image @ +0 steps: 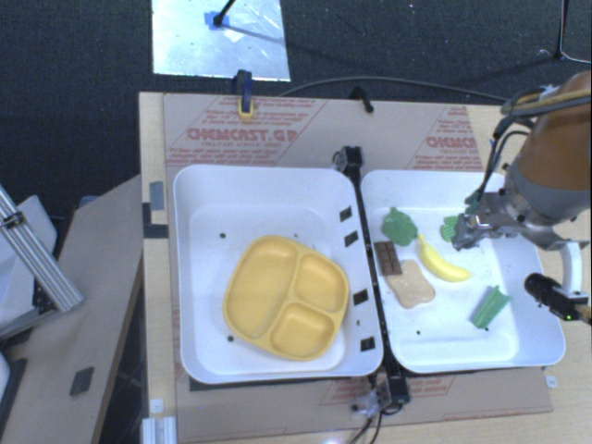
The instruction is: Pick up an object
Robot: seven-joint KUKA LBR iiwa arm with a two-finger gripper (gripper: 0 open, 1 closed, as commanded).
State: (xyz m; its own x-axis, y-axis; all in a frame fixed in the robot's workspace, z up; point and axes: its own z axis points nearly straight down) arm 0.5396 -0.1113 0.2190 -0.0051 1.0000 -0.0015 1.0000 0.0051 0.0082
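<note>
Hovering over the right bin (532, 354), the pincer (465, 232) sits by a green piece (450, 228) (grip unclear), banana (440, 262) nearby.

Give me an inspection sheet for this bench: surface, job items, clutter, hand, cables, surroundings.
Surface: two white bins side by side, left bin and right bin, on a printed board.
Job items: in the right bin, a banana, a green leafy piece, a tan slice, a brown bar and a green wedge.
Clutter: yellow divided tray in the left bin.
Hand: hand low over the right bin's far side, beside a green item; grip not discernible.
Cables: black cable along the board's far edge.
Surroundings: dark carpet, shiny floor plate.
</note>
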